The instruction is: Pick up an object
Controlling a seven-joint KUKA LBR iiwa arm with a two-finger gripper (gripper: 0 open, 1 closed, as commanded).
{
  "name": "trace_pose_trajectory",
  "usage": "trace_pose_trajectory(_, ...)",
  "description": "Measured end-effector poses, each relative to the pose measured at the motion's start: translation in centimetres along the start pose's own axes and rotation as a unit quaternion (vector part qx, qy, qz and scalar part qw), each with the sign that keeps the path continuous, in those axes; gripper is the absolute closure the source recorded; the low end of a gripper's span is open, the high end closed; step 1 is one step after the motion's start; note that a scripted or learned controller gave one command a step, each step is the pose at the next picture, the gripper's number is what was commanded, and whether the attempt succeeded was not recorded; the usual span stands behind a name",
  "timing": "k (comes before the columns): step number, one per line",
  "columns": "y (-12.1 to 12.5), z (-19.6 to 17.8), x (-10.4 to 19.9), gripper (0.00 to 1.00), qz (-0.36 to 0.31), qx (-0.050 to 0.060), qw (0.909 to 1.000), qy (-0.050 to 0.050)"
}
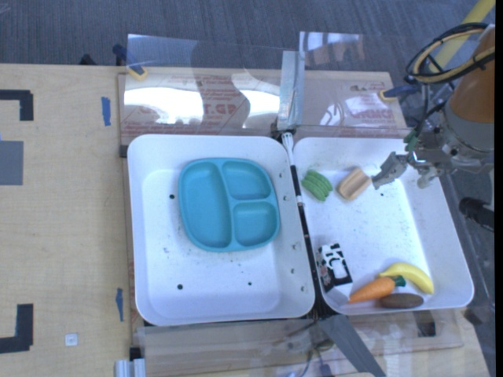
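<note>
Camera view: the gripper (405, 170) hangs over the far right corner of the right bin (440, 210), fingers (387, 171) spread open with nothing between them, probably parked high so it can drop on a target. Closest candidates are the bread (354, 183) and the green veg (317, 184) just beside it. Banana (409, 276), carrot (372, 289) and a brown thing (402, 300) bunch in the near corner, awkward by the wall. The left bin (149, 210) holds a blue plate (229, 204)

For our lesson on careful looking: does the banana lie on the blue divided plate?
No, the yellow banana lies in the right white bin, beside the orange carrot; the blue divided plate is in the left bin.
</note>
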State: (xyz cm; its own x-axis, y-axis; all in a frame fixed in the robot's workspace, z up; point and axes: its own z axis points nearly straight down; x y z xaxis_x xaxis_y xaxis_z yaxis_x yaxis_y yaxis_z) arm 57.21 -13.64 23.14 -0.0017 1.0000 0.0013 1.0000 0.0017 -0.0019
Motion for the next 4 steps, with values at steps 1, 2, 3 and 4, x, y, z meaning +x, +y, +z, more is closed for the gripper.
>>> trace_pose_trajectory(1, 7.4, 2.2, -0.8, 0.00, -0.092, -0.002, 0.9957, -0.002)
trace_pose_trajectory(2, 9.2, 13.5, 0.4, 0.00, -0.116, 0.005, 0.9932, 0.001)
trace_pose_trajectory(3, 7.7, 14.5, 2.9, 0.00, -0.131, -0.002, 0.9914, -0.001)
trace_pose_trajectory(4, 7.8, 13.4, 2.9, 1.00, -0.130, -0.004, 0.9915, -0.001)
